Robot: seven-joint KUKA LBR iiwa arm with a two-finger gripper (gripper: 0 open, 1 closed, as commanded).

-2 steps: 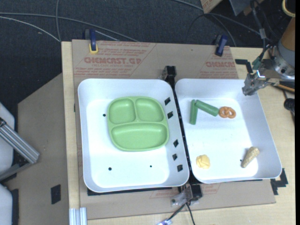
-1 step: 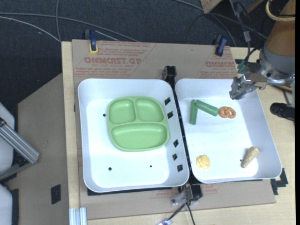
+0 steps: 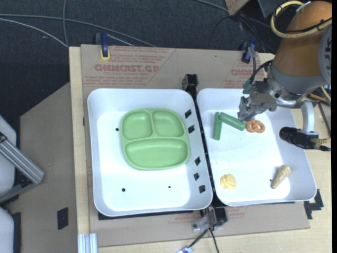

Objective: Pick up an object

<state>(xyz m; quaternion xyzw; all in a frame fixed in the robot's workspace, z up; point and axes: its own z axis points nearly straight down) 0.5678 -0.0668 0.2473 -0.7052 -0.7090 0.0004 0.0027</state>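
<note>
In right bin [image 3: 295, 194] | gripper [image 3: 246, 115] over bent green piece [image 3: 225, 123], knotted pretzel [image 3: 255, 126] | grip unclear

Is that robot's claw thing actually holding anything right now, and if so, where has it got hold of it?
It cannot be told. The tool sits low over the green L-shaped piece and the orange pretzel, hiding any contact.

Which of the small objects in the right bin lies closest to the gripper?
The orange pretzel-shaped piece, just beside the gripper and the green L-shaped piece. The yellow lump and the pale cone-shaped piece lie far off, near the bin's front edge.
</note>
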